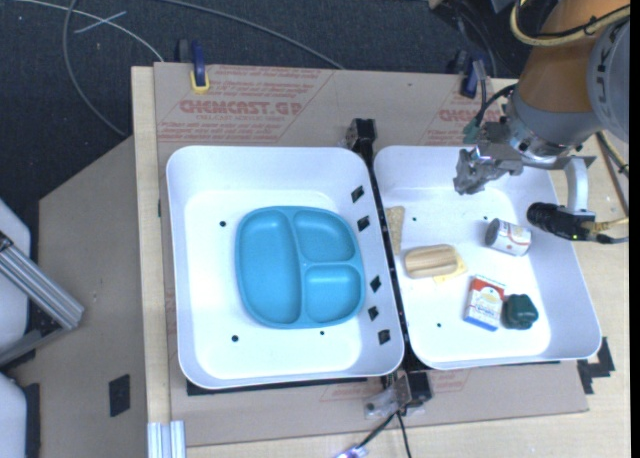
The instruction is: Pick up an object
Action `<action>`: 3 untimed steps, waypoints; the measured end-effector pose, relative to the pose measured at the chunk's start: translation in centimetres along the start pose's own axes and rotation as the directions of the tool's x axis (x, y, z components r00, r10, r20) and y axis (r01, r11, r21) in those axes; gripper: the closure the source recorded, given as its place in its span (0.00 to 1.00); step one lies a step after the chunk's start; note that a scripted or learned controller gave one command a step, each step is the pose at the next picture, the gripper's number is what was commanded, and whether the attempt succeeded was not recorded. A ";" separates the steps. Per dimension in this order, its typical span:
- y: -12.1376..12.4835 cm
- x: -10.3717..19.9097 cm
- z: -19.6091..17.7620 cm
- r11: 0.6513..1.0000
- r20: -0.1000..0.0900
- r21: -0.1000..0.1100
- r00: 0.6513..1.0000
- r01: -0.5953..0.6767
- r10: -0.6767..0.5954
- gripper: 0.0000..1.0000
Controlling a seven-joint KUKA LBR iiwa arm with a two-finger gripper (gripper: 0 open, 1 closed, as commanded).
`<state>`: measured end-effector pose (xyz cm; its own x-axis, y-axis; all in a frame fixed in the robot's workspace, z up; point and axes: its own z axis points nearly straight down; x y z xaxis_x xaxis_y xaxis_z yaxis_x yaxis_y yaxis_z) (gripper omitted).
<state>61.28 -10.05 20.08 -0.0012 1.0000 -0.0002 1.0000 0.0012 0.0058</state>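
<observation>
My gripper [470,182] hangs over the upper part of the right bin [430,171], pointing down, with nothing seen between its fingers. Below it in that bin lie a tan bread-like roll [430,261], a small white and red can [509,237] on its side, a red and blue carton [485,303] and a dark green round object [520,312]. The roll is below and left of the gripper. The can is below and right of it. A thin tan piece [394,226] lies against the bin's left wall.
The left bin [190,246] holds a blue divided plate [298,266]. A black divider with clips [368,236] runs between the bins. A black cylinder [562,221] on the arm juts over the right bin's right rim. Cardboard [250,96] lies under both bins.
</observation>
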 end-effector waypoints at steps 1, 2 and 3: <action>-0.4 -0.4 -6.3 1.000 0.001 -0.002 1.000 0.000 0.000 1.00; -0.3 -0.4 -8.1 1.000 0.000 0.002 1.000 0.000 0.000 1.00; -0.8 5.6 -7.9 1.000 -0.002 0.008 1.000 0.004 -0.004 1.00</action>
<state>60.43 -4.45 28.01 -0.0049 1.0000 0.0019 1.0000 0.0049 -0.0020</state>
